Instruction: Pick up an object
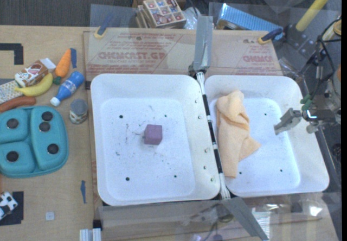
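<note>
1. Off to nine o'clock on the wooden bench [70, 191] lie toy foods: a banana [33, 88], a carrot [64, 63], a small bottle [69, 87] and a teal tray [30, 139].
2. The left bin [108, 93] holds a purple block [153, 134] near its middle, on a speckled floor.
3. The right bin [282, 85] holds a crumpled yellow cloth [235, 131] along its nine o'clock side.
4. The gripper [286, 121] hangs at that bin's three o'clock edge with nothing in it; its opening I cannot tell.
5. This looks like the approach; next it must settle over the cloth or the block.
6. Boxes clutter the floor at twelve o'clock.
</note>
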